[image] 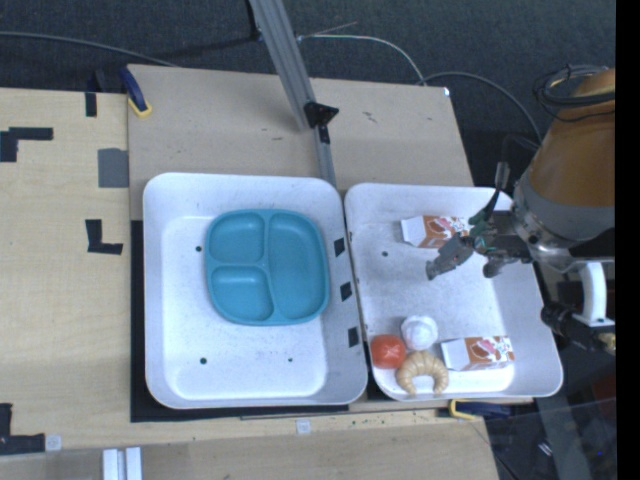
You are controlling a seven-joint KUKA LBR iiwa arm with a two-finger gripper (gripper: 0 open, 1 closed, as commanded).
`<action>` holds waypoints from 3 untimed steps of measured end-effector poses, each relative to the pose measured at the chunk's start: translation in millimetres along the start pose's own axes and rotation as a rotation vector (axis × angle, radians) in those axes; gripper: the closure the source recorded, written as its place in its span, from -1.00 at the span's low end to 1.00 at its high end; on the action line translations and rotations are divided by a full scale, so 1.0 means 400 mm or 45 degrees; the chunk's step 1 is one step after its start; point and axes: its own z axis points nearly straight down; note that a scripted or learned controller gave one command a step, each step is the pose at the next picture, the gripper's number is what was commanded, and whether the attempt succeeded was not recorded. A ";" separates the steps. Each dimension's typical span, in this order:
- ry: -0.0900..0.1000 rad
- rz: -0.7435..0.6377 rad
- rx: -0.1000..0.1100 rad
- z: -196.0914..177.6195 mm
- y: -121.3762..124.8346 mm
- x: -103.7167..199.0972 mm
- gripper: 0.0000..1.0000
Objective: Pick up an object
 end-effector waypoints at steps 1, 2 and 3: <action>0.000 0.000 -0.001 0.000 0.000 0.000 -1.00; 0.000 0.003 0.008 0.137 0.005 -0.024 -1.00; 0.001 0.002 0.010 0.296 -0.010 -0.028 -1.00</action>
